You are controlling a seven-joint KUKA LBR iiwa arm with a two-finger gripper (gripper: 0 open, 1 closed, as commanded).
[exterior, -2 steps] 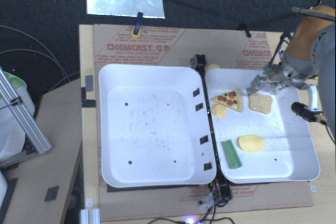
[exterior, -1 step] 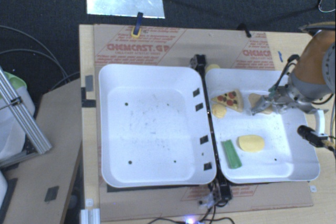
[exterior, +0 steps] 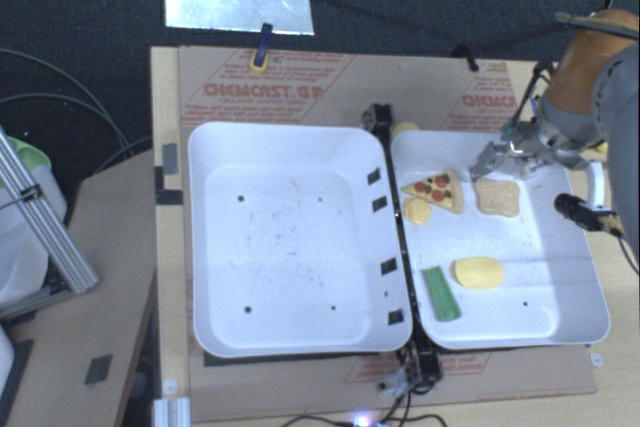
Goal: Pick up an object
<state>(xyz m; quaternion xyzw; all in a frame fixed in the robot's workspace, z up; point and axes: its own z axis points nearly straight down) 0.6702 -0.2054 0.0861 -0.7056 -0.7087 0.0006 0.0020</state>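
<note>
jaws spread, nothing held | gripper (exterior: 505, 158) above bread slice (exterior: 498, 197) | arm (exterior: 600, 75) cropped right

Left bin (exterior: 215, 155) floor bare — right bin (exterior: 560, 315) crowded: pizza slice (exterior: 436, 189), bread (exterior: 498, 198), lemon (exterior: 478, 272), green stick (exterior: 440, 293).

Camera view, single, fixed. You are looking down from above the bench (exterior: 330, 80) at a slant, from its near side, with the far edge of the bench toward the top of the frame. Framing: wide enough that you take in both white bins whole, the left bin (exterior: 205, 215) near centre and the right bin (exterior: 560, 315) toward the right border, plus dark floor beyond the bench and a side table (exterior: 100, 265) at the left. The arm (exterior: 590, 75) enters from your right and is cut off by the frame edge. Standoff: moderate; small items in the bins read as shapes, not in fine detail.
</note>
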